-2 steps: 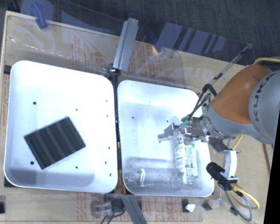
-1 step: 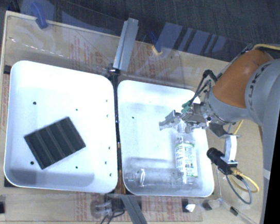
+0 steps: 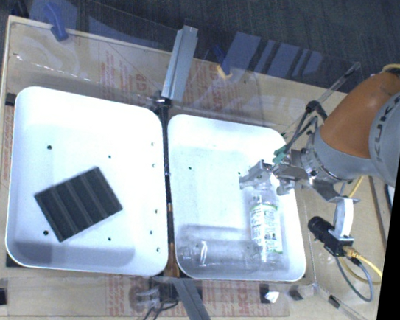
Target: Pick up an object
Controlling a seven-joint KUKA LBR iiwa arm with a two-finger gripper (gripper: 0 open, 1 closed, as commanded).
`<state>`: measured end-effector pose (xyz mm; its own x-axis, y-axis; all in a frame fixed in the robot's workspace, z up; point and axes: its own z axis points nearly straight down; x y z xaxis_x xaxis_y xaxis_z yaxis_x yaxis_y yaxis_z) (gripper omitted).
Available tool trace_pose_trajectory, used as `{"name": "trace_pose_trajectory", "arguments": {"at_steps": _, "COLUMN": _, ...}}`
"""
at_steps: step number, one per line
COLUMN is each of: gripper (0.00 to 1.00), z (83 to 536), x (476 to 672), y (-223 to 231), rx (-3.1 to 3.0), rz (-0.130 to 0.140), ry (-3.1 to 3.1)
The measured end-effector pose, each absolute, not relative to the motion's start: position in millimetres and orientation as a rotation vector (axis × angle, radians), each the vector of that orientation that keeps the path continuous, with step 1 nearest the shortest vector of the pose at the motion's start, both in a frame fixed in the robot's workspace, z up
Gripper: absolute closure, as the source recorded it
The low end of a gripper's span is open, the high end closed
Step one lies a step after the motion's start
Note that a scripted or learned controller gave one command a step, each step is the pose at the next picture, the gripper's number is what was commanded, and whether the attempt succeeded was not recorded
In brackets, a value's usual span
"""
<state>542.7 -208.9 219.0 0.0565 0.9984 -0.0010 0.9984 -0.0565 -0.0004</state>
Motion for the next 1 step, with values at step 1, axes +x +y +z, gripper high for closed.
{"name": "trace_pose_trajectory", "arguments": {"at_steps": 1, "gripper": 1.00, "z": 228.9, "x": 543.8, "y": -208.3, "rx": 2.278, "rz": -0.001, "ry": 2.163}}
